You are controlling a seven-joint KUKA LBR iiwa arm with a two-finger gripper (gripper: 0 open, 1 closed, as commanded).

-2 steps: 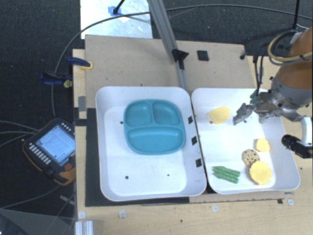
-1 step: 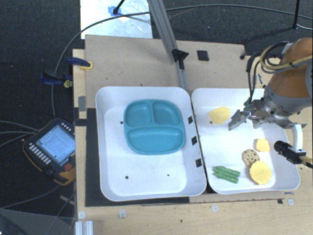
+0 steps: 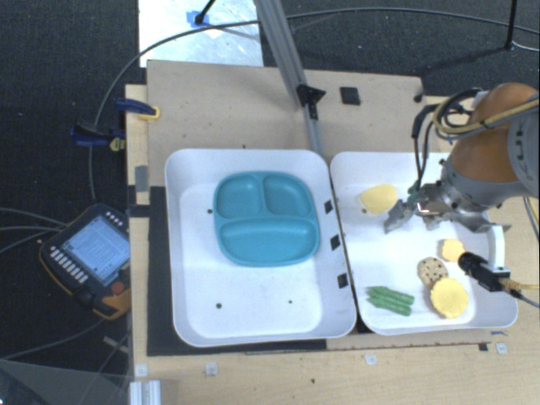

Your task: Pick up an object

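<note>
My gripper (image 3: 440, 218) hangs over the right bin (image 3: 354, 251), near its back half, below the grey and orange wrist. It is open, its fingers (image 3: 396, 218) spread wide with nothing between them. A pale yellow lemon-like piece (image 3: 378, 198) lies just left of the gripper. A small yellow chunk (image 3: 451, 249) sits just in front of it. Further forward are a speckled cookie (image 3: 431, 270), a round yellow slice (image 3: 449, 298) and a bundle of green beans (image 3: 390, 299).
The left bin (image 3: 190, 302) holds a blue divided plate (image 3: 266, 218). A black cable connector (image 3: 477, 268) sticks out from the arm over the right bin's front right. A grey pole (image 3: 283, 45) crosses the back of the bench. A teach pendant (image 3: 89, 256) lies off the bench at left.
</note>
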